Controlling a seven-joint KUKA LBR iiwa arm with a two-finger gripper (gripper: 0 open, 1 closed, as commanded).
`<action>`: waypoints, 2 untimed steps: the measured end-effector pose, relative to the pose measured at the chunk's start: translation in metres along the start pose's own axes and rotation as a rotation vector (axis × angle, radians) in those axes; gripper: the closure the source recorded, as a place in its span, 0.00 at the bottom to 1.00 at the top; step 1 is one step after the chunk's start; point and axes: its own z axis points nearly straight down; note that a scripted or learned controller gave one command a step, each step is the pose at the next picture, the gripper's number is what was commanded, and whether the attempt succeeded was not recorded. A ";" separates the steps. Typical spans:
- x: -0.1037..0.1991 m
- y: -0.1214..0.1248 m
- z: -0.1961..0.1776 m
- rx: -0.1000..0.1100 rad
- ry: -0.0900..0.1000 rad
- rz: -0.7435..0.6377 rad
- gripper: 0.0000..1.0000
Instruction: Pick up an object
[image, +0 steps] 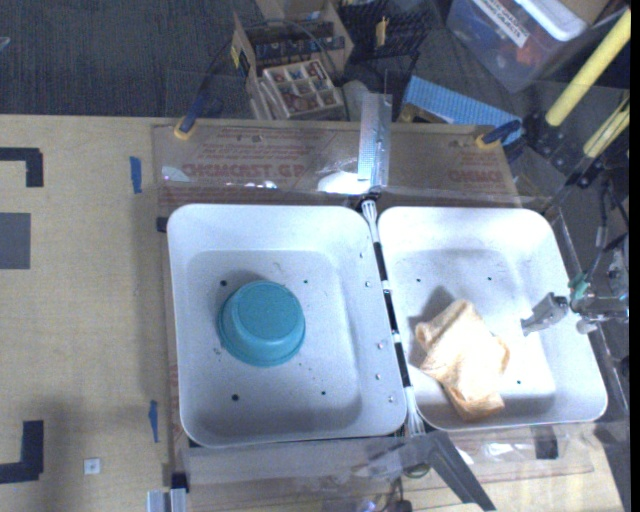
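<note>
On the floor of the right bin (480, 240), toward its near side, a crumpled pale-orange cloth (462, 355) lies loose, its folds bunched and one corner pointing at the front rim; nothing touches it. Just to its right, over the same bin's right rim, hangs the tool (545, 312), a small grey metal piece angled toward the cloth and apart from it; whether it is parted or closed cannot be told at this size and blur, and nothing is seen held in it. Behind the tool, a teal fitting (583, 292) and dark cabling run off to the right edge.

Across the divider, the left bin (200, 230) holds a teal bowl (262, 322) set upside down near the middle of its floor, a little left of centre, well apart from the cloth; small dark specks dot the white floors of both bins.

Both bins sit side by side, touching along a shared seam, on a light wooden table (70, 300) marked with black squares and bits of blue tape; a sheet of clear plastic over brown cardboard (260, 165) lies just behind them. Beyond the table's far edge, on dark flooring, stand a wooden crate (295, 80), a blue panel (450, 103) and a yellow pole (595, 62).
</note>
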 end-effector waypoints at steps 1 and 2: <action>0.023 0.004 0.113 -0.012 -0.005 -0.189 0.00; 0.021 0.004 0.104 -0.015 -0.005 -0.184 1.00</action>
